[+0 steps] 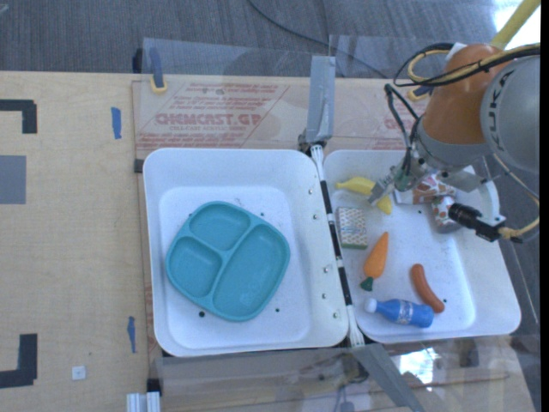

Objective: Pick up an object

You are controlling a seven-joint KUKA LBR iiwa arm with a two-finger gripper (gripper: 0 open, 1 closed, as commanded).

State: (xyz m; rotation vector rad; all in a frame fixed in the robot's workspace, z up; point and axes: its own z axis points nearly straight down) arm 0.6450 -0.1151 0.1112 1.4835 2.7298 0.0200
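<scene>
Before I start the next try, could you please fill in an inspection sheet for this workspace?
Surface: two white bins side by side on a wooden bench.
Job's things: right bin holds banana, patterned block, carrot, sausage, blue bottle.
Clutter: teal divided plate in left bin.
Grippers: pincer low over right bin's far end, beside the banana; grasp unclear.
Cables: black and yellow loops at the arm.
Surroundings: grey carpet.
</scene>
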